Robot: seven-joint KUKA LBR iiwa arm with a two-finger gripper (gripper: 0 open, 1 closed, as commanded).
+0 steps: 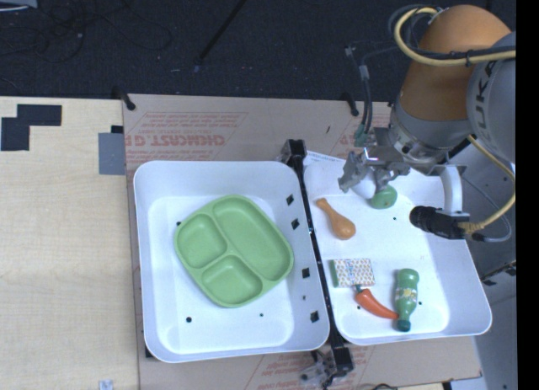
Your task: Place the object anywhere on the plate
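Beneath the tool (370,179), a green object (383,197), right bin (459,296).

Arm: grey KUKA arm (472,85), reaching in from the right of the camera view, bent low over the far end of the right bin (472,312).
Orange band: sits above the wrist, over the right bin's far right corner.
Wrist: points down and to the left, toward the bin's far wall.
Gripper: gripper (370,179) hangs just inside the far part of the right bin, left of the wrist.
Finger state: too dark and crowded to judge.
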